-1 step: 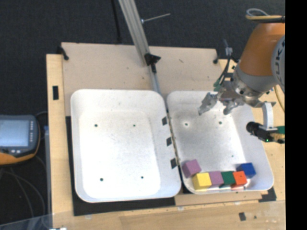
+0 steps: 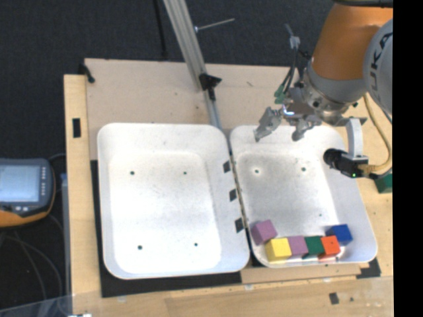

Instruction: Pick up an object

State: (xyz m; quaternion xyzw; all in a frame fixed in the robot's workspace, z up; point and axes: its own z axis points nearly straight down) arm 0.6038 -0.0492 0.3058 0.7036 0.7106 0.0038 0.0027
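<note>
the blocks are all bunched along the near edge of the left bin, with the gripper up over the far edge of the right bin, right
Not quite: the blocks are bunched along the near edge of the right bin, not the left one. The camera view shows this. The gripper is indeed up over that bin's far edge.

One fixed camera looks down at a slant from above the wooden bench (image 2: 152, 91), taking in both shallow white plastic bins (image 2: 162, 197) whole.

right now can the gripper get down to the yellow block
Probably yes. The gripper hangs open over the far end of the right bin, and the yellow block lies uncovered at the near rim. A purple block touching its side may crowd one finger.
</note>
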